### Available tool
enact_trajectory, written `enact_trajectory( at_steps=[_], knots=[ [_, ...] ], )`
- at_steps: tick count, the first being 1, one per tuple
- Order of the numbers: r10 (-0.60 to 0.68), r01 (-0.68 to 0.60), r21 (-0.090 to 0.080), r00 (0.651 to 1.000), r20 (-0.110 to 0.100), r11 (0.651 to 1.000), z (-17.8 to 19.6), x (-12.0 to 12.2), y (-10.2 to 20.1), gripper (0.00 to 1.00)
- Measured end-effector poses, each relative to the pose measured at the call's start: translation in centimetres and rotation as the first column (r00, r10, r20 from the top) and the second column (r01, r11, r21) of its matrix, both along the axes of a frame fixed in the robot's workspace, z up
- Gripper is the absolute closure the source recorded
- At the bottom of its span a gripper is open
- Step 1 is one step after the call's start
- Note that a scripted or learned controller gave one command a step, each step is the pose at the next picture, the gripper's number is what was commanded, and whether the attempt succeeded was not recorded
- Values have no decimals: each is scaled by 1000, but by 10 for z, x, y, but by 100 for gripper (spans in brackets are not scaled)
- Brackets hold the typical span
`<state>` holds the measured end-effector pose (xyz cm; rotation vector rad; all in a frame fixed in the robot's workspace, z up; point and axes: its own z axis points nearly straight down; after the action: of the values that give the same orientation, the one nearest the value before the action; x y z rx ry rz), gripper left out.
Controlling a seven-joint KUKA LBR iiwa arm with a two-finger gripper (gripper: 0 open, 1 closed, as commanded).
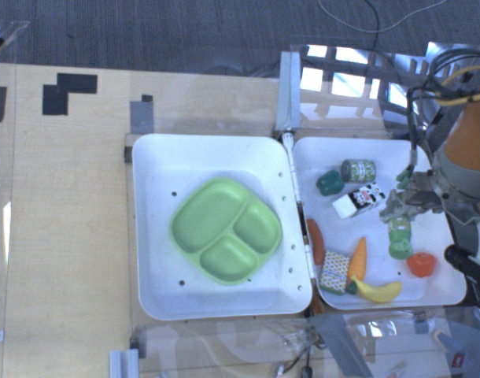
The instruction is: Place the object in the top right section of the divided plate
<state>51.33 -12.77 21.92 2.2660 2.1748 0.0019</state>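
Banana (379,291) at right bin's (457,296) near edge, beside carrot (357,260) and patterned packet (334,272) | I read gripper (403,203) low over green bottle (399,239), can't tell if it's spread or pinching | red tomato (421,264) just beside bottle | green divided plate (227,230) in left bin (157,290), apart from gripper

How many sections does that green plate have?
3: the green plate in the left bin has one large section on its left, one at upper right, one at the bottom.
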Motion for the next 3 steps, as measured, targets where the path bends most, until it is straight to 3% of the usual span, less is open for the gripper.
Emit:
enact_trajectory(
  at_steps=[1, 2, 3],
  knots=[
    [277, -277, -2, 961, 1, 961, 31, 1, 70, 100],
    [640, -640, -1, 768, -1, 768, 3, 31, 166, 100],
    [759, -759, -4, 651, 2, 651, 73, 26, 148, 100]
  ],
)
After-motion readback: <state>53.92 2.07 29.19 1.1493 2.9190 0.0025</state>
